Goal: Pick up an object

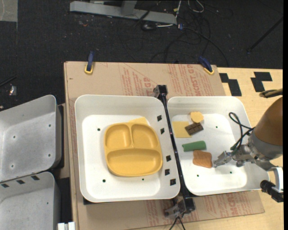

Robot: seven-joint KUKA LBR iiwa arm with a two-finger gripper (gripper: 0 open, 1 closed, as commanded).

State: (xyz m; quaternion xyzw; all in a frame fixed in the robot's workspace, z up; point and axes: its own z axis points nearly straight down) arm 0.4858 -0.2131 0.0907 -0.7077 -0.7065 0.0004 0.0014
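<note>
Beside right bin [211, 187] rim, hand [221, 160]

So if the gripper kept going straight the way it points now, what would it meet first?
Probably the flat orange-brown piece, lying just beyond the gripper in the right white bin. The gripper's height above the floor is unclear, so it might pass over.

Robotics lab, clamped cardboard-topped bench [135, 76], two white bins [85, 134], loose cables [189, 13] on dark carpet
</note>
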